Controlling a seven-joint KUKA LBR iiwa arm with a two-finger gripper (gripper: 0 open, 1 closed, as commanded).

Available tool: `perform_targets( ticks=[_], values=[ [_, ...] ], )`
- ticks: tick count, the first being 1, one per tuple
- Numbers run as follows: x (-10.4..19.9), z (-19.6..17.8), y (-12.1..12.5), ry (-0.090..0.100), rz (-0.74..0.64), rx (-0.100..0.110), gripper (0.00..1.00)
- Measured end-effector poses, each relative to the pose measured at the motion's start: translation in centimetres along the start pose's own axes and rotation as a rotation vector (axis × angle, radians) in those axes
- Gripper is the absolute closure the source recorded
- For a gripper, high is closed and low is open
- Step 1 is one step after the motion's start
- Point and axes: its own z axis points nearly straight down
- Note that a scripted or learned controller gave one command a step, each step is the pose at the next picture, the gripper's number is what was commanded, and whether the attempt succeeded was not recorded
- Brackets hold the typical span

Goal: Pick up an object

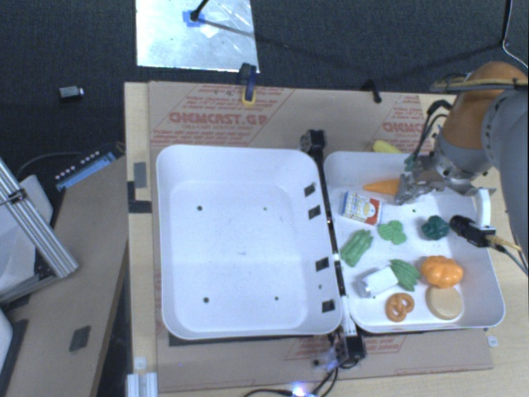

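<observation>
Your arm (488,122) enters at the right of the frame, its gripper (408,190) low over the upper part of the right bin (496,304).

- Gripper: how far open you cannot tell from this angle; its tip sits against the right end of the orange carrot (382,186), though no grasp is visible.
- Right bin, upper part: carrot; small carton (361,208) just below it; yellow piece (385,147) at the top rim.
- Middle: three green vegetables (392,231), dark green piece (435,227).
- Lower part: white block (380,281), pretzel (399,307), orange pumpkin (440,271), pale round disc (445,303).
- Left bin (240,242): centre of frame, bare white floor.
</observation>
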Motion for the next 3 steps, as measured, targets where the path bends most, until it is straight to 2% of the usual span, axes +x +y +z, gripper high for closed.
perform_targets(
  ticks=[1, 2, 3],
  values=[
    [-2.3, -2.1, 1.3, 0.003, 0.004, 0.004, 1.0],
    [-0.3, -6.5, 1.7, -0.004, 0.0, -0.018, 1.0],
    [1.7, -7.3, 1.7, -0.003, 0.0, -0.019, 1.0]
  ],
)
